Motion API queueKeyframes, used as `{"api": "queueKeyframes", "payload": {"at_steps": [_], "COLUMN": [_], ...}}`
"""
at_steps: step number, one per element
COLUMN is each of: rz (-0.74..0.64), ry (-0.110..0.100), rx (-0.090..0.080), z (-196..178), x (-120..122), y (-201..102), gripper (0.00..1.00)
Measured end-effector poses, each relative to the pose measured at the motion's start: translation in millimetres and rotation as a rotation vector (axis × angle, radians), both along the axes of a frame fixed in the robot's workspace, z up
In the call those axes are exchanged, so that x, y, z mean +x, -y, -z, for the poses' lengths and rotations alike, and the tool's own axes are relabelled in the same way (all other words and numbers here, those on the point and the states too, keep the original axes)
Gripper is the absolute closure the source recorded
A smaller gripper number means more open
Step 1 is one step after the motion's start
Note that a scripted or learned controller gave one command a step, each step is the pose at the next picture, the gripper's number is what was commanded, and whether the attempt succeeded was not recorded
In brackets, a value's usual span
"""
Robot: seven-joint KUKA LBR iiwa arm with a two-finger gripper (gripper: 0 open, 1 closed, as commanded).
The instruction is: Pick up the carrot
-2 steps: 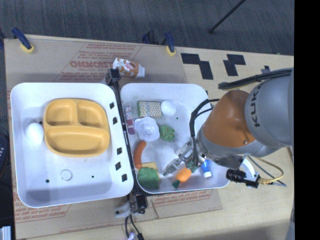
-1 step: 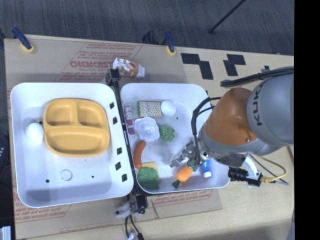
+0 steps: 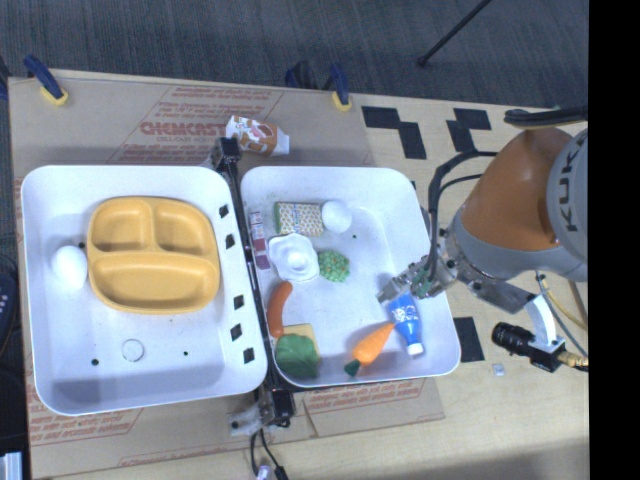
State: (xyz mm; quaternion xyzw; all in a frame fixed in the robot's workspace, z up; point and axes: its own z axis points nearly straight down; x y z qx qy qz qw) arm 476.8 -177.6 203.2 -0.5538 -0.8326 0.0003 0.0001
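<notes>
The orange carrot (image 3: 371, 345), with a green stem end, lies tilted near the front wall of the right bin (image 3: 432, 200). My gripper (image 3: 405, 287) hangs over the bin's right side, up and to the right of the carrot and apart from it. Just below the gripper lies a blue tube with a white cap (image 3: 406, 325), between the gripper and the carrot's right end.
The right bin also holds a red sausage (image 3: 279, 308), a green pepper on a yellow block (image 3: 297, 353), a white cup (image 3: 295, 256), a green lump (image 3: 333, 265), a checkered packet (image 3: 298, 218) and a white ball (image 3: 336, 216). A yellow divided plate (image 3: 153, 251) sits in the left bin.
</notes>
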Motion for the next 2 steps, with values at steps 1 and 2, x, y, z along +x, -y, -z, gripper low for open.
{"api": "queueKeyframes", "payload": {"at_steps": [1, 2], "rz": [0.000, -0.300], "ry": [0.000, -0.005], "rx": [0.000, 0.003], "z": [0.1, 61.9], "x": [-0.1, -1.2], "y": [0.0, -40.2], "gripper": [0.00, 0.00]}}
